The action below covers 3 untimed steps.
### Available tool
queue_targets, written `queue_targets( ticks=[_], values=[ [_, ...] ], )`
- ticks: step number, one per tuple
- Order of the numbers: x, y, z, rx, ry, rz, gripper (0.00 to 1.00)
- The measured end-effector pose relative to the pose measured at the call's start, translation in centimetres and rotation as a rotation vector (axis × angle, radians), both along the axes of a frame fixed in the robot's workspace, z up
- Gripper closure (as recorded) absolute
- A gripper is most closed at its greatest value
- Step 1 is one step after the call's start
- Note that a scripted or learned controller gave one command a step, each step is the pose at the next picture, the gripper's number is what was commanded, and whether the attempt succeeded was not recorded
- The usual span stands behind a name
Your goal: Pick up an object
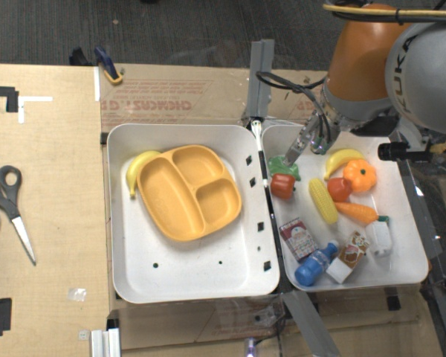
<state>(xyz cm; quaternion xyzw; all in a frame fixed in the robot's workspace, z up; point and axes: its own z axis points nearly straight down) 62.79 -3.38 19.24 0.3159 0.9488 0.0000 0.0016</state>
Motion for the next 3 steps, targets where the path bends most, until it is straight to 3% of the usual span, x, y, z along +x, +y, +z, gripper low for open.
queue_targets(
  ticks=[1, 2, 3],
  values=[
    [-4.9, -11.3, -5.6, 0.000, 0.002, 0.256, 1.00],
    [-3.5, -2.7, 0.0, 0.000, 0.000, -0.119, 1.00],
    [-3.5, -2.7, 0.0, 0.000, 0.000, -0.120, 0.00]
  ],
)
